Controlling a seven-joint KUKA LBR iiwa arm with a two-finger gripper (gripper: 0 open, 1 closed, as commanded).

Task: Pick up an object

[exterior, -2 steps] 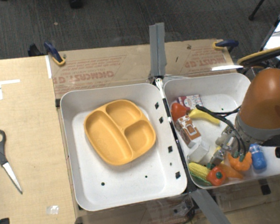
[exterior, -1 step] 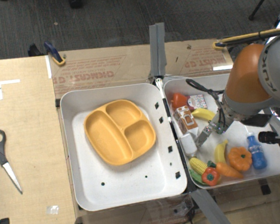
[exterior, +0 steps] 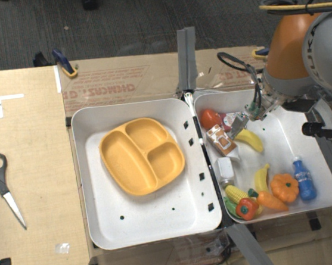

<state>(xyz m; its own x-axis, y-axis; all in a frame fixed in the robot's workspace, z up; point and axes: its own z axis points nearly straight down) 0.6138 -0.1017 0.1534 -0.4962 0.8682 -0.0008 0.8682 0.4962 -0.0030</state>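
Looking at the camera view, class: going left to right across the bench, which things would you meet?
scissors → yellow divided plate → tomato → banana → orange pumpkin → blue bottle

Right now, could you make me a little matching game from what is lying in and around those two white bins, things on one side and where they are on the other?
Things:
1. yellow divided plate
2. scissors
3. blue bottle
4. banana

Places:
A. on the wooden bench, left of both bins
B. right bin, near its right wall
C. left bin, lying alone
D. right bin, just below the robot's hand

Pairs: 1-C, 2-A, 3-B, 4-D
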